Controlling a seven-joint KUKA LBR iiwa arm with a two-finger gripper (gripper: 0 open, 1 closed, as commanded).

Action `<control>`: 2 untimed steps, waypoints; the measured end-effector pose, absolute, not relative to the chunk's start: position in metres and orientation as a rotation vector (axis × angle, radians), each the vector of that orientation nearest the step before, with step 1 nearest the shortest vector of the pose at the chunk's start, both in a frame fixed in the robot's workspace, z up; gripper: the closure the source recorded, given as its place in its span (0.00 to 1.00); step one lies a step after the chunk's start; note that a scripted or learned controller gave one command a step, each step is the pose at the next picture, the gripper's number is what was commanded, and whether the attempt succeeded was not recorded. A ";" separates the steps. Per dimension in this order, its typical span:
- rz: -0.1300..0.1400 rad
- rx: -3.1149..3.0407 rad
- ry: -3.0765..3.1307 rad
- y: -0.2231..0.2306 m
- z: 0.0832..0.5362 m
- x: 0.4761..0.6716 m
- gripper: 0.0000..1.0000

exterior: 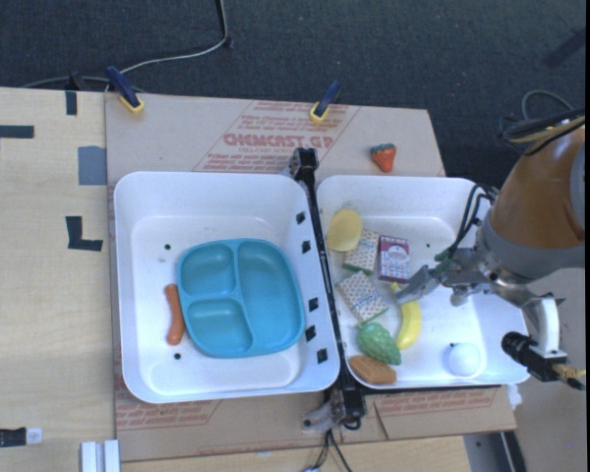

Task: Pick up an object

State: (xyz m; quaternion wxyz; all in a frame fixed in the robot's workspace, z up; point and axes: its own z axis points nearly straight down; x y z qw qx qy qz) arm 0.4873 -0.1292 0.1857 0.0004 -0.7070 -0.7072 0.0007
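We log the approach step: the hand (421,285), grip state indiscernible, hovers in the right bin (452,200) over the banana (409,324) near that bin's middle; next we judge it needs a descent onto the banana and a closing.

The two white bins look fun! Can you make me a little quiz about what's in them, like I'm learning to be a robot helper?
1. True or false: the blue tray lies in the left bin.
2. Which thing lies beside the blue tray in the same bin? A) the yellow banana B) the orange hot dog C) the white ball
3. Fill in the word: the small orange strawberry-like toy lies on the brown ______, outside both bins.

Key
1. True.
2. B. The banana and the white ball lie in the right bin.
3. Cardboard.
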 end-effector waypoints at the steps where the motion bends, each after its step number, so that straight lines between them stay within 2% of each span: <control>1: -0.003 -2.221 -2.223 -0.125 0.086 0.485 0.00; 2: -0.002 -2.225 -2.223 -0.126 0.096 0.485 1.00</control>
